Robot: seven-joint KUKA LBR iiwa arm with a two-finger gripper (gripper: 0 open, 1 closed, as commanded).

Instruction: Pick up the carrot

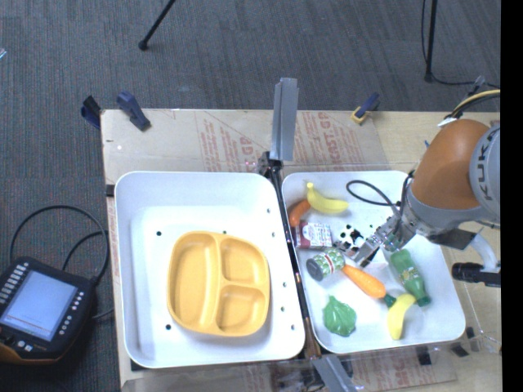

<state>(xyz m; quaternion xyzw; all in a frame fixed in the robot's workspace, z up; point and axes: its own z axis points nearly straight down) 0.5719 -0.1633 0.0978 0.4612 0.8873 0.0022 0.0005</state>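
The carrot (364, 281) looks a light, stiff, smooth toy (likely plastic); grip across its thick orange middle. The claw (365, 251) hovers just above it, opening unclear.

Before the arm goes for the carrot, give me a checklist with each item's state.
1. Carrot in view, lying in the right bin: ok.
2. Gripper above the carrot's left end: ok.
3. Carrot held between the fingers: not ok, it lies on the bin floor.
4. Space around the carrot: not ok, can at its tip, green bottle close right.
5. Finger opening: cannot tell.
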